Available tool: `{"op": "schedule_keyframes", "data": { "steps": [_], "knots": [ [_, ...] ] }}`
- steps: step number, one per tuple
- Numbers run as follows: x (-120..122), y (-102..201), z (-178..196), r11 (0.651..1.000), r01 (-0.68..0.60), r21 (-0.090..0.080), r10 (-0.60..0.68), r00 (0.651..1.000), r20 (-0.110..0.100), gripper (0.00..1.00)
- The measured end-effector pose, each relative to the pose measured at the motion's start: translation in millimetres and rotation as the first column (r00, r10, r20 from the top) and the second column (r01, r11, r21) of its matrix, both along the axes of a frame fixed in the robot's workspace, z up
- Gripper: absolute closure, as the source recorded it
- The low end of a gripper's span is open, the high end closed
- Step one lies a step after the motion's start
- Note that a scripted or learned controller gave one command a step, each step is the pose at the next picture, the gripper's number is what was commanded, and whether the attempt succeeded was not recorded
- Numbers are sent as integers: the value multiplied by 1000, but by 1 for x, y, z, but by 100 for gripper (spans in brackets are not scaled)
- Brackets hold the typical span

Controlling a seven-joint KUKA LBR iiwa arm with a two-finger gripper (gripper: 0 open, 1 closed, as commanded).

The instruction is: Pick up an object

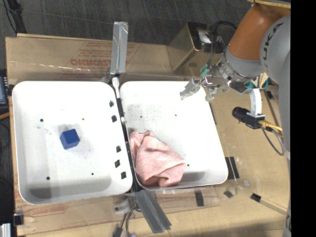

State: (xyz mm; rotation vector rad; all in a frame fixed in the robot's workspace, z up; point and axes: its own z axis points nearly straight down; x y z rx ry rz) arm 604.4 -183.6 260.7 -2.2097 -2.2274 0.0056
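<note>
I see two bins (64,95) on the bench (247,152). A pink cloth (155,161) lies well below-left of my pincer (197,89), in the right bin's near corner. A blue cube (70,138) sits far left. Pincer fingers spread, holding nothing, over the right bin's far edge.

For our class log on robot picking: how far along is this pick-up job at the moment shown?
Nothing looks picked yet. The blue cube lies in the left bin and the pink cloth lies in the right bin. In hand: the gripper is above the right bin's far edge, holding nothing. Left: descend, grasp, lift.
</note>
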Motion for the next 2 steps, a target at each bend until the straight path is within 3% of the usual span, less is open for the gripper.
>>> {"op": "schedule_keyframes", "data": {
  "steps": [1,2],
  "knots": [
    [-22,79,-102,1000,-25,0,25,1000,-2,0],
    [-91,51,-170,995,-97,2,97,995,0,0]
  ]
}}
